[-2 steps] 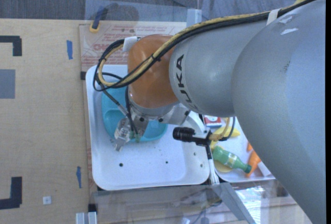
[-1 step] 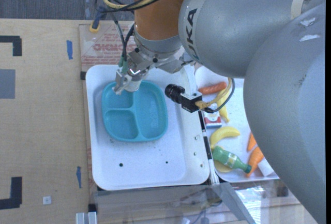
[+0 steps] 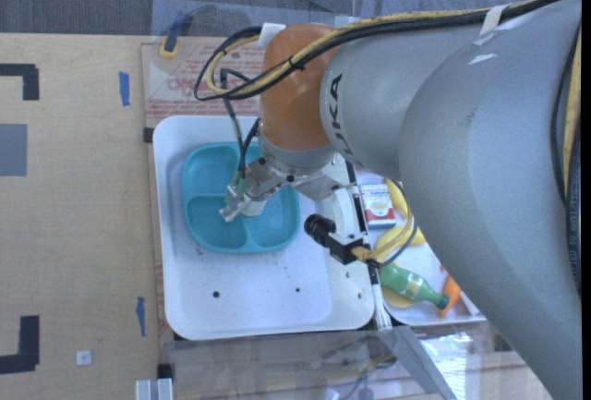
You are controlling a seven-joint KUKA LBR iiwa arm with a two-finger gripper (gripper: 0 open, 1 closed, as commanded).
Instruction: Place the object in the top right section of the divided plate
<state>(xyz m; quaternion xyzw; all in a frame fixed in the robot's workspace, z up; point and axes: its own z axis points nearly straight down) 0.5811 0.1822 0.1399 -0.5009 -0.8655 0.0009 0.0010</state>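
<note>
Plate [image 3: 208,204], turquoise and divided by raised ridges into sections, is seen lying flat in the left bin [image 3: 249,301], toward that bin's upper half. Gripper [image 3: 235,206] is placed over the plate's centre, where the ridges meet, its metal tip low against the plate. Whether it is wide, narrow or holding anything cannot be told. The object to be placed cannot be made out. At the plate's 3 o'clock, in the right bin, a green bottle [image 3: 413,284] with an orange cap is seen lying beside a yellow item [image 3: 399,204].
</note>
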